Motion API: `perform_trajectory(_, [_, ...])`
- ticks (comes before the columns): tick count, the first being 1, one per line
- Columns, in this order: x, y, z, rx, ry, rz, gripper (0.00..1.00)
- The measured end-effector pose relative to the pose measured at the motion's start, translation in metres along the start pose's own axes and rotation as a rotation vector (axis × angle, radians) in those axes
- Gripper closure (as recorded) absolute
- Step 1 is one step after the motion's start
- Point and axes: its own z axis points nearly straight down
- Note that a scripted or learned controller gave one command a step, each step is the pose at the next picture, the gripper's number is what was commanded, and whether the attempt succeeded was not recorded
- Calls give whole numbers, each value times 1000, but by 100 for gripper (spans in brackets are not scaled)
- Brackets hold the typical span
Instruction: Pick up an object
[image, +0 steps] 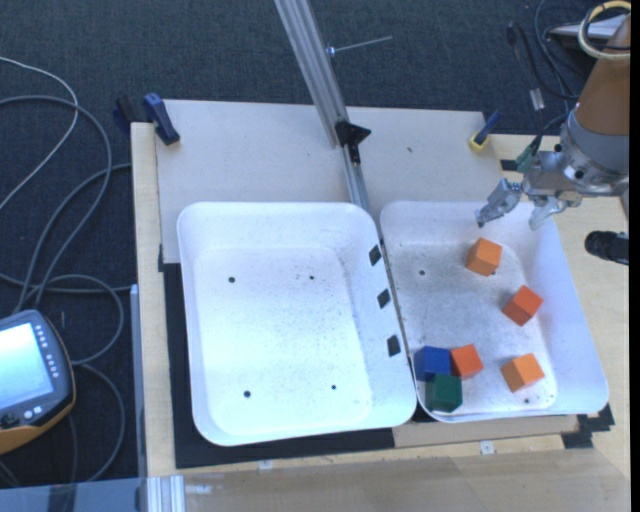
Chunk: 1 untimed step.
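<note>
**Gripper poised over the far rim of the right bin, fingers spread and empty**

The arm (600, 110) enters from the right of the camera view, its orange band sitting above a grey wrist. The gripper (520, 207) hangs over the far edge of the right bin (570, 300). Its two fingers (495, 207) stand apart, with bare bin floor and bench visible in the gap, and nothing lies between them.

The right bin holds six small blocks. An orange block (484, 256) lies nearest the gripper, just below it in the view and clear of the fingers. A red-orange block (522, 304) sits farther toward the near side, close to the right wall. A lighter orange block (522, 372) rests near the bin's near right corner. Along the near edge, by the divide between the bins, a blue block (432, 361), an orange-red block (466, 360) and a green block (445, 392) are clustered; the blue and orange-red blocks appear to touch side by side, and the green block sits just in front of the blue one.

The left bin (200, 300) shows a white floor speckled with dark marks. A slanted metal strut (320, 80) crosses the bench (260, 150) from the top of the view down to the gap between the bins. A blue clamp (160, 117) grips the bench's far left corner, and a handheld control pendant (25, 375) lies on the floor at the left edge.
</note>
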Motion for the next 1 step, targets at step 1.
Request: perform_trajectory(1, [-52,12,140,5,3,3,0])
